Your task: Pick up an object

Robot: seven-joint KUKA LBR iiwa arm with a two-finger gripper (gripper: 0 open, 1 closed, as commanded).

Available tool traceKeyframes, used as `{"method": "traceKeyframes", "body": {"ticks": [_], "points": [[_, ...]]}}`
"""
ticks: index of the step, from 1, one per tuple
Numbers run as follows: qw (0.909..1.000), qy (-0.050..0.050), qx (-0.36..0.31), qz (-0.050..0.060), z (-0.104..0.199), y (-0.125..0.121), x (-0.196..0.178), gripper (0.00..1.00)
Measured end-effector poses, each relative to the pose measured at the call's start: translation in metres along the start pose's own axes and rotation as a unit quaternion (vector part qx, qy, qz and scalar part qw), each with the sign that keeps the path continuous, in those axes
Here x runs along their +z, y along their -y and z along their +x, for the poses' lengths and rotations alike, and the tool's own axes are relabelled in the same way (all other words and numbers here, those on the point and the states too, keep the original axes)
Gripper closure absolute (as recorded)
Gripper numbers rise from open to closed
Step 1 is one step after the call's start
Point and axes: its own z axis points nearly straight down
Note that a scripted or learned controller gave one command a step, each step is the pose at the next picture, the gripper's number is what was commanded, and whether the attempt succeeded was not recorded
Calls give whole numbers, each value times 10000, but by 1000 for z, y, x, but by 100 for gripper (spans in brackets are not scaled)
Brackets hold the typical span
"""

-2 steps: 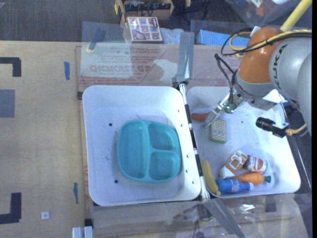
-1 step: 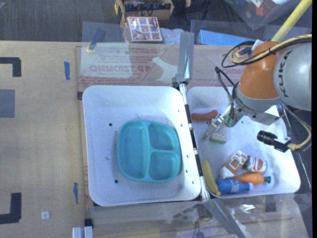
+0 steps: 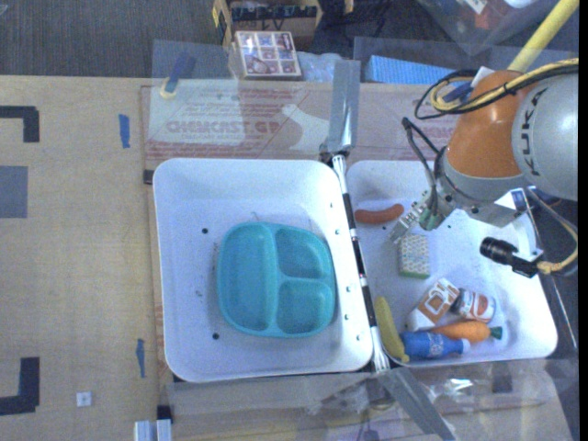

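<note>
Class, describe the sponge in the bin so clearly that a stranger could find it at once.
Start at the right-hand bin, the one the grey and orange arm reaches over. Just below the arm's pincer, near the bin's middle, lies the sponge. It is a small pale green block with a speckled top, unlike the reddish sausage above it and the yellow banana and blue bottle below.

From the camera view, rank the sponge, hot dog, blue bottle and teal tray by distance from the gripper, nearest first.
1. Hot dog and sponge: too close to call; the first just left of the gripper, the second just below it.
2. Teal tray: in the left bin.
3. Blue bottle: front edge of the right bin.
</note>
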Motion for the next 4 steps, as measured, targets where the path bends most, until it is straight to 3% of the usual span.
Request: {"method": "traceKeyframes", "body": {"ticks": [1, 2, 3, 4], "points": [[9999, -15, -134, 32, 40, -87, -110, 100], [9807, 0, 1955, 39, 0, -47, -113, 100], [9896, -1, 1440, 35, 2, -71, -113, 100], [9896, -2, 1437, 35, 2, -71, -113, 0]]}}
